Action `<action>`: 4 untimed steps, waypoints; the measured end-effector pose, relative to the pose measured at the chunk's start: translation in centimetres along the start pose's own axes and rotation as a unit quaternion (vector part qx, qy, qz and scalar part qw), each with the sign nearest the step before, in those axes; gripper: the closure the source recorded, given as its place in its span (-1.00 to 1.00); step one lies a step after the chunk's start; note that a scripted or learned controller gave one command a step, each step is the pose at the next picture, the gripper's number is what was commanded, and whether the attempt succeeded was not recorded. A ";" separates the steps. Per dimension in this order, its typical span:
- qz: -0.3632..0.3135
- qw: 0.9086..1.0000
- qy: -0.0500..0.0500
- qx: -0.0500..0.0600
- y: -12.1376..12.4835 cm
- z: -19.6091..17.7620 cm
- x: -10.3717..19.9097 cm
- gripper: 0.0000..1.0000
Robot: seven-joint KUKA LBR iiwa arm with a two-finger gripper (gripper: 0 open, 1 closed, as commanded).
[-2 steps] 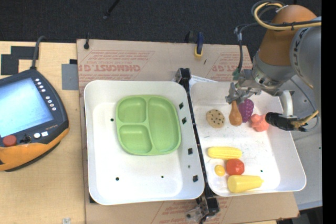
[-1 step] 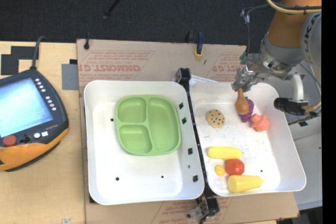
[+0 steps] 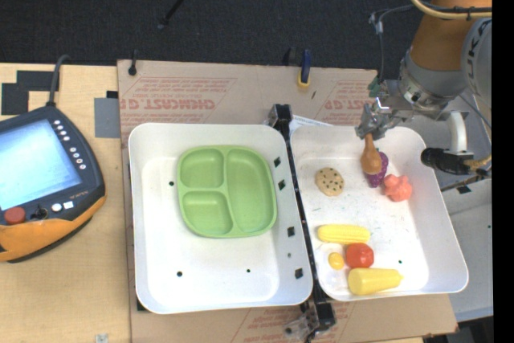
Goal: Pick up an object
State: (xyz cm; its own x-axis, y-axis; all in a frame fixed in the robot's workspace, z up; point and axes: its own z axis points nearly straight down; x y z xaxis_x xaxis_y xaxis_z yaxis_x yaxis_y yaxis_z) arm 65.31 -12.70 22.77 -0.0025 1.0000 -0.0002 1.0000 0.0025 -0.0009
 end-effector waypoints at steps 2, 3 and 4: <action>0.003 1.000 0.001 0.003 -9.7 -0.5 4.4 1.00; 0.002 1.000 0.001 0.003 -14.3 -1.1 6.5 1.00; 0.001 1.000 0.001 0.004 -16.6 1.0 8.6 1.00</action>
State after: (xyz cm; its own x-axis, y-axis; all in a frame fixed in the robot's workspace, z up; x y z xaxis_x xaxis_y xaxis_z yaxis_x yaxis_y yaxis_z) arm 48.72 -4.16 21.75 -0.0002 1.0000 0.0022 1.0000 0.0002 -0.0080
